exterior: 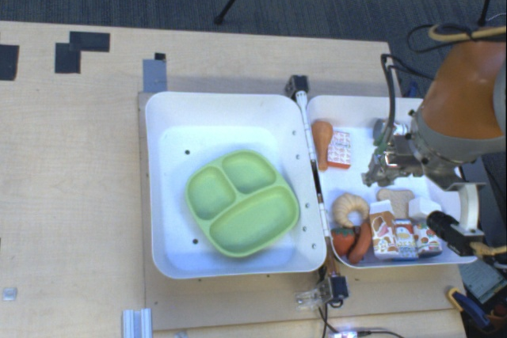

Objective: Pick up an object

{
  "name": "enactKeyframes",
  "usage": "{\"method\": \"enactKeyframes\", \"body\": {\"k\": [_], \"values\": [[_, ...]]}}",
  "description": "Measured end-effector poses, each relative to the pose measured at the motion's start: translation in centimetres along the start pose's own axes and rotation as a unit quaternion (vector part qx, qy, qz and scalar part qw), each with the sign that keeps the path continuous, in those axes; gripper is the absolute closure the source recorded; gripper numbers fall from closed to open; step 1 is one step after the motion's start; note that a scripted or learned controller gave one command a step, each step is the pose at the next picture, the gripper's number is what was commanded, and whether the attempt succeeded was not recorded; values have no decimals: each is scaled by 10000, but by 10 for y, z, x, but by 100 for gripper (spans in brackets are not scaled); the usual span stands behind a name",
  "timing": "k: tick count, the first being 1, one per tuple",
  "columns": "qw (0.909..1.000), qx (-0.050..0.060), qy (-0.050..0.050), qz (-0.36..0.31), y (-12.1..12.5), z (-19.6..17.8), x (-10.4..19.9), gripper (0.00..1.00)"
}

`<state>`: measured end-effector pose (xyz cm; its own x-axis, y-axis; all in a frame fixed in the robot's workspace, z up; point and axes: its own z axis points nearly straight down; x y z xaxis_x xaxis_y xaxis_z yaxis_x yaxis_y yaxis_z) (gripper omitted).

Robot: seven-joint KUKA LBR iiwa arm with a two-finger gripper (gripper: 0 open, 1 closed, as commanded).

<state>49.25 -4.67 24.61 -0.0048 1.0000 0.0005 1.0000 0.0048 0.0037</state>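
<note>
The grey arm with its orange band (467,91) reaches in from the right and hangs over the right-hand white bin (358,108). Its metal two-finger gripper (390,167) sits low above the middle of that bin, just over a pale beige block (396,199); whether it is spread or pressed together, I cannot tell from this angle. Below it lie a tan ring-shaped toy doughnut (350,210), a printed cardboard carton (400,237) and a red-orange toy vegetable (354,243) at the near edge. Toward the far side, an orange toy carrot (322,140) lies beside a small white-and-red packet (340,148). Over in the left-hand white bin (170,170), a light green divided plastic plate (242,203) rests flat, well apart from the gripper.
</note>
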Motion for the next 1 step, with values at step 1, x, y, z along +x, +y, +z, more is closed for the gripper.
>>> {"method": "enactKeyframes", "body": {"k": [1], "values": [[10000, 0, 1, -5, -4, -17, 35, 100]]}}
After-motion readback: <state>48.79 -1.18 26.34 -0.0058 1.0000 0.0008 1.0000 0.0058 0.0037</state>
